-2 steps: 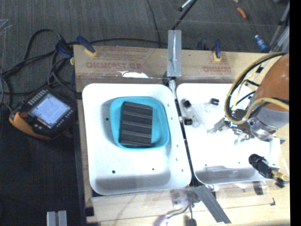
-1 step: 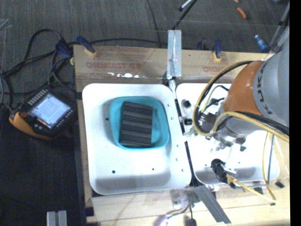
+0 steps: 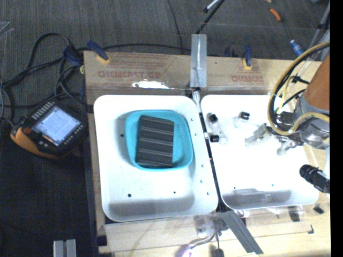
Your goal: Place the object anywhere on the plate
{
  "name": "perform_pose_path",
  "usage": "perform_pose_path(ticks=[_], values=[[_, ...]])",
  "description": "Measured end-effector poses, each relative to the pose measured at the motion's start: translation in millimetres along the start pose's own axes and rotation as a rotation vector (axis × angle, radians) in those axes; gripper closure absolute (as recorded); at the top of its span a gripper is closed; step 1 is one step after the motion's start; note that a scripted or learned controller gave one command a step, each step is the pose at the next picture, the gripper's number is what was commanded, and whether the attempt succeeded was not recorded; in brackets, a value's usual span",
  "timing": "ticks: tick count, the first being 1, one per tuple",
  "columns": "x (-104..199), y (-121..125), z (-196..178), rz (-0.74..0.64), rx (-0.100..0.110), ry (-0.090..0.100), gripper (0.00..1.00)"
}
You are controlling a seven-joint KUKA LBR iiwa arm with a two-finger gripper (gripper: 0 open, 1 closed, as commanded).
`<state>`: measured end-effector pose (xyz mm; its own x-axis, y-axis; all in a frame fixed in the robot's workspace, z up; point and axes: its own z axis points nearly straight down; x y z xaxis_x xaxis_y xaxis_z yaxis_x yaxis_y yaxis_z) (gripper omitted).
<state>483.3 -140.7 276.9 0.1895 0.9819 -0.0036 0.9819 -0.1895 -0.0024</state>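
A dark grey ridged block [image 3: 155,140] lies flat on the blue plate [image 3: 184,143] in the left bin [image 3: 112,191], covering most of the plate's middle. My gripper [image 3: 266,142] hangs over the right side of the right bin [image 3: 257,197], far from the plate. Its two fingers stand apart, open, with nothing between them. The arm's grey wrist and yellow cables [image 3: 289,98] come in from the right edge.
A few small black pieces [image 3: 212,117] [image 3: 244,115] [image 3: 214,138] lie at the back left of the right bin. A metal post [image 3: 199,63] rises behind the seam between the bins. A control pendant [image 3: 52,127] sits on the floor at left.
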Motion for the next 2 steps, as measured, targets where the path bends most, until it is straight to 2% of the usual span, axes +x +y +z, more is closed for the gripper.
perform_pose_path(ticks=[1, 2], values=[[90.4, -17.8, 47.9, 0.184, 0.003, 0.001, 0.00], [33.4, 18.6, -17.6, 0.028, -0.001, 0.000, 0.00]])
